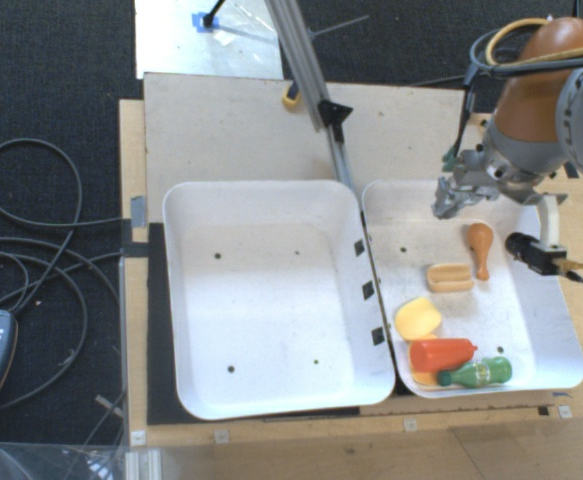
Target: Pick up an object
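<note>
1. Dark carpet surrounds a wooden bench (241, 128) bearing two white bins, likely one to pick from and one to drop into.
2. Left bin (186, 218) holds nothing I can see.
3. Right bin (569, 353) holds six items: a drumstick (480, 244), a bun (450, 277), a yellow piece (417, 319), an orange scrap beneath, a red piece (442, 352), a green bottle (479, 372).
4. Gripper (455, 196) hangs near the bin's far corner, just beside the drumstick; I cannot tell how wide it stands, and nothing seems held.
</note>
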